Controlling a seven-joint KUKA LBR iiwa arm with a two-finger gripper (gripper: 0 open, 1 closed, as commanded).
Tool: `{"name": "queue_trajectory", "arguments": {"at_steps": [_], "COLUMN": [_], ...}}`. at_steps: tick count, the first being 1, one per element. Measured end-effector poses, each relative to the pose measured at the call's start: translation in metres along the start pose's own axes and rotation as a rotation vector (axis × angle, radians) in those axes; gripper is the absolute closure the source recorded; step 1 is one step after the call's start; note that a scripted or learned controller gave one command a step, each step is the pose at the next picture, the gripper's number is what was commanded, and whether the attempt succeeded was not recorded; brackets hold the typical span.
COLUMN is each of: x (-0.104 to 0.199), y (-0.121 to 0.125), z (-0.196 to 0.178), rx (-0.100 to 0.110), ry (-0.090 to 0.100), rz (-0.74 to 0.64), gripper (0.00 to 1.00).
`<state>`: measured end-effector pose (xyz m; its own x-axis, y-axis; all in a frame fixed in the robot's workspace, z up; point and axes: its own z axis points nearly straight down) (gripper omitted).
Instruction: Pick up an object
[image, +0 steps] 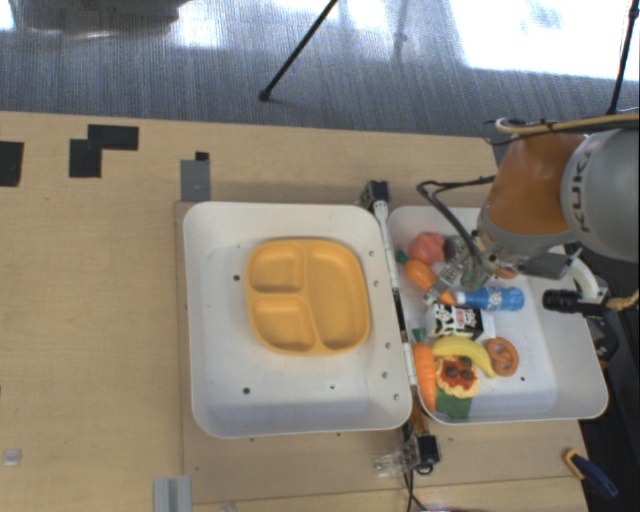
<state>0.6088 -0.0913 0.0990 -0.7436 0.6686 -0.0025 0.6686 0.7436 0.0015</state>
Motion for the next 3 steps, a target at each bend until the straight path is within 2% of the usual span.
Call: {"name": "queue_trajectory", "arguments": {"at_steps": [1,2,3], "x": [-0.021,-0.025,0.009], "y": [0.051,0.054,0.075], "z": [-0.088,-0.088,-0.086], "rx": [-0.001,0.001,-0.002], "ry": [-0.01,-0.011,-0.001], "rz": [-0.239,-0.317,-0.14], "gripper": [1.0,1.0,1.0]}}
